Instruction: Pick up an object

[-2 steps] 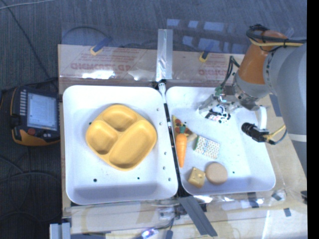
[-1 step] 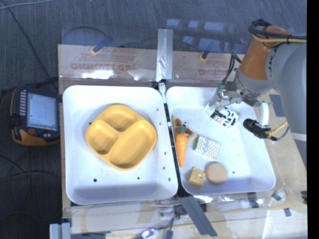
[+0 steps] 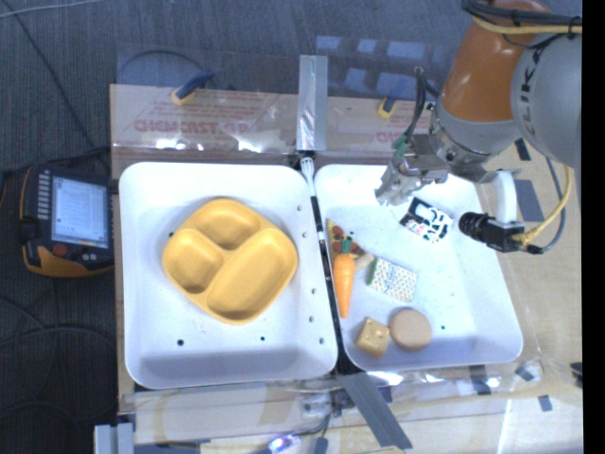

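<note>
My gripper (image 3: 397,189) hangs over the back of the right bin (image 3: 492,282), above bare bin floor. Right of it lies a black-and-white patterned tag (image 3: 427,221). Nearer the front of that bin lie a toy carrot (image 3: 343,282) by the left wall, a green-dotted white packet (image 3: 391,278), a yellow cheese cube (image 3: 372,336) and a round tan disc (image 3: 411,328). I see nothing between the fingers.
The left bin (image 3: 151,348) holds a yellow three-compartment plate (image 3: 230,258). A divider rail (image 3: 321,253) separates the bins. A handheld control pendant (image 3: 66,218) rests off the bench at left. The arm's orange band (image 3: 487,55) looms over the right bin's back corner.
</note>
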You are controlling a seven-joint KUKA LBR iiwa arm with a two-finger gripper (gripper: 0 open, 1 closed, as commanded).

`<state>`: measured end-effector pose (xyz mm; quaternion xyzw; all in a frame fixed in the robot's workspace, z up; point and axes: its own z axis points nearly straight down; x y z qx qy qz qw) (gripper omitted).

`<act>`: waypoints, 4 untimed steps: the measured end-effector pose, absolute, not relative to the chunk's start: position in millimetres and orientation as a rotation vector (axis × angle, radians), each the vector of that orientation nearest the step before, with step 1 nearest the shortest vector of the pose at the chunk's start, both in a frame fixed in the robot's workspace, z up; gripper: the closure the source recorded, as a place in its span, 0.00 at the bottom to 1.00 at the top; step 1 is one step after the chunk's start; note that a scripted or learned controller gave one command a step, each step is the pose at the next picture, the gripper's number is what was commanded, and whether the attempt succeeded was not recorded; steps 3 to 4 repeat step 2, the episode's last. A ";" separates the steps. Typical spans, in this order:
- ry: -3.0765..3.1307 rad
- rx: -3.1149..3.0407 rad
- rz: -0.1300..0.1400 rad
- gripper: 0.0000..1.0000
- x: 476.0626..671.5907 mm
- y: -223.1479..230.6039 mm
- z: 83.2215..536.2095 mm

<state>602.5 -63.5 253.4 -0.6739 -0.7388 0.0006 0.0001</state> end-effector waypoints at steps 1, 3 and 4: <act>-2.201 -2.240 0.004 1.00 581.5 27.1 245.9; -2.351 -2.084 0.005 1.00 592.0 83.7 258.3; -2.351 -2.084 0.005 1.00 592.0 83.7 258.3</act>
